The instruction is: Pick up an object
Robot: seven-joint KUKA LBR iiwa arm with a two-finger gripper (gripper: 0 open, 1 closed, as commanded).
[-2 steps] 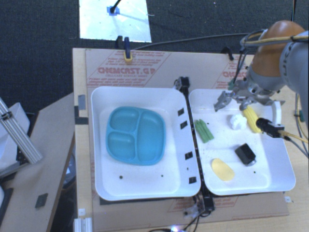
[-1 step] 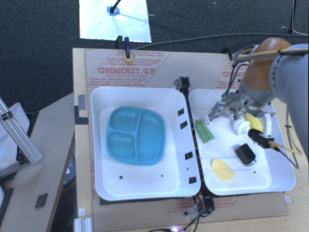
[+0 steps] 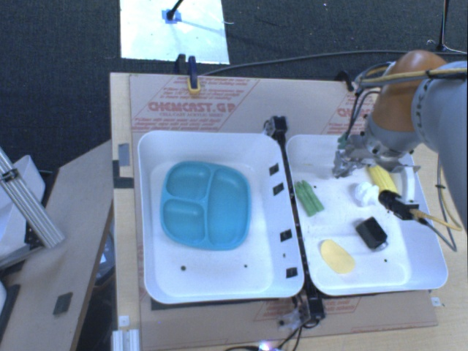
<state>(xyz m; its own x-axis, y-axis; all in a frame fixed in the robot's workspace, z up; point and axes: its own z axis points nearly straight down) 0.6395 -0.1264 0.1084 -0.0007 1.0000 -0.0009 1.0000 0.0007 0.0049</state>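
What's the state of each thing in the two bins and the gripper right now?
Gripper: low over the right bin's far part, nothing seen between its fingers.
Blue plate: flat in the left bin, compartments bare.
Green piece: lying flat near the right bin's left wall.
Yellow oval piece: lying flat, near front.
Black block: lying tilted, untouched.
White piece: resting beside the corn.
Corn: lying under the arm.

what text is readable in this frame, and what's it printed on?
"CHEMCAST GP" in red, on the brown board under the two bins, behind the left bin.
More red print on the same board behind the right bin, cut off by the arm: unreadable.
Finer red lines around the logo: too small to read.
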